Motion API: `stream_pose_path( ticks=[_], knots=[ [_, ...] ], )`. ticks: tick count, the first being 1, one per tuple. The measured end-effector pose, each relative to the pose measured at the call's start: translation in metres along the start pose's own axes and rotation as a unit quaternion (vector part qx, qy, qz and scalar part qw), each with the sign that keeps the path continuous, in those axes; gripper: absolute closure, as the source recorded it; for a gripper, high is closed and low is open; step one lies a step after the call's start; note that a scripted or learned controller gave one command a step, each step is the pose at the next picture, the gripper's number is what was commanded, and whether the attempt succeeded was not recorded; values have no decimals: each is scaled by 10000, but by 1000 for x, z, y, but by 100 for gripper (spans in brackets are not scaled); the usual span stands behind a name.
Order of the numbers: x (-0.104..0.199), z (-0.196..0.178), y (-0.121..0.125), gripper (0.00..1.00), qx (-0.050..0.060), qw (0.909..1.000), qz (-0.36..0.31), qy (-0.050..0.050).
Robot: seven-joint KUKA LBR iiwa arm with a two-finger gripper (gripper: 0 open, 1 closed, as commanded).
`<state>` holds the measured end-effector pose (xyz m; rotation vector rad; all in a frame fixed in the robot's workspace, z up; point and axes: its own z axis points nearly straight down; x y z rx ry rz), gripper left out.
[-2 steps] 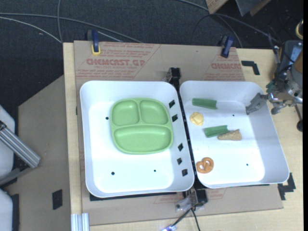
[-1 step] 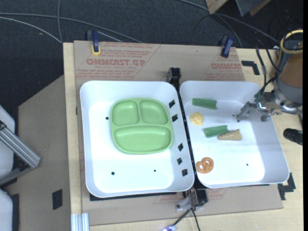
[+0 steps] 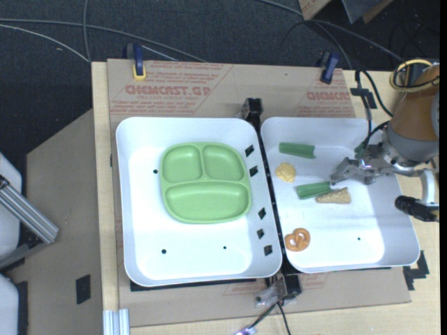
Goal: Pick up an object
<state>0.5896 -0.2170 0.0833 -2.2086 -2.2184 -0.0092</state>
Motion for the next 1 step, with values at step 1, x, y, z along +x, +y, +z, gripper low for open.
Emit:
stream_pose_path(
  ticks=[1],
  knots=[
    [-2,-13,0,100,-17,10000,-2,-36]
  ],
)
